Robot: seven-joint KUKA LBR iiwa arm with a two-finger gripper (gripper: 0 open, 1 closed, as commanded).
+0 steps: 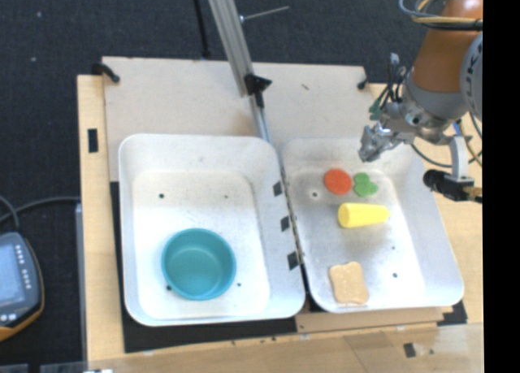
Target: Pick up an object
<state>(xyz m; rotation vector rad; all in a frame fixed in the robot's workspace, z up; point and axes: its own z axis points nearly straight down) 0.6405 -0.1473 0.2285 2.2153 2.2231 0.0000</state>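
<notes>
— What sits closest to the lower edge of the frame?

— A tan slice of bread [348, 283] lies flat in the right bin [422, 282], near its lower rim. At lower left, in the left bin [138, 201], stands a teal bowl [198, 262], upright and open.

— And further up?

— In the middle of the right bin a yellow cone-like piece [362, 214] lies on its side. Just above it an orange round piece [338, 181] and a small green piece [366, 185] lie side by side, touching or nearly so.

— Where is the gripper [372, 149]?

— At the upper right of the frame, over the top edge of the right bin, above the orange and green pieces and apart from them. Nothing shows between the jaws; whether they are spread or pressed together I cannot tell.

— Anything beyond?

— A grey metal rail [230, 30] slants from the top of the frame down to the tabletop [179, 95] between the bins.
</notes>
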